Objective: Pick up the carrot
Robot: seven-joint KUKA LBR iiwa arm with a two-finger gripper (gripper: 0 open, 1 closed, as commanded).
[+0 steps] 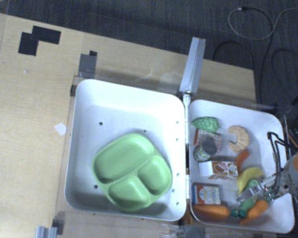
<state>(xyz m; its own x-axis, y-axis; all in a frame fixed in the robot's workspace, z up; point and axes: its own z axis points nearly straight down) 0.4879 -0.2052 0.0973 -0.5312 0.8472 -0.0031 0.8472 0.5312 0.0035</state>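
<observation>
The carrot (256, 209) is small and orange with a green leafy end (245, 205). It lies tilted near the front right corner of the right bin (281, 225). My gripper (264, 190) reaches in from the right and sits just above and behind the carrot, between it and a yellow banana (247, 178). Nothing shows as lifted; the carrot rests on the bin floor.
The right bin also holds an orange sausage-like piece (213, 211), a small box (207, 194), a red-orange piece (241, 157), a green leafy item (206, 122), a round bread slice (238, 137) and small packets (212, 149). A green divided plate (131, 172) lies in the left bin (91, 111).
</observation>
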